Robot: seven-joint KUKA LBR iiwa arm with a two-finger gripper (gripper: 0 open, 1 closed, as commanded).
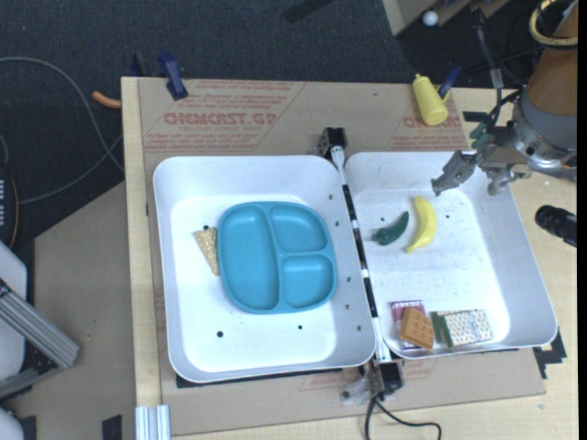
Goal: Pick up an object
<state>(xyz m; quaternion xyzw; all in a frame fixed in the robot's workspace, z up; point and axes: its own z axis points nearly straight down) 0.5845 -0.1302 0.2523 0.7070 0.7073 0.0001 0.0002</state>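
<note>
Approaching, judging by the layout: nothing gripped yet. Hovering at the upper right of the frame, over the far edge of the right bin (514, 246), the gripper (472, 174) with fingers spread apart and nothing between them. Lying just below and left of it, a yellow banana (423, 225) touching a green pickle-like piece (392, 229). Reaching in from the right edge, wrist tilted down and leftward. Next, probably: descending over the banana, straddling it, then closing.
</note>
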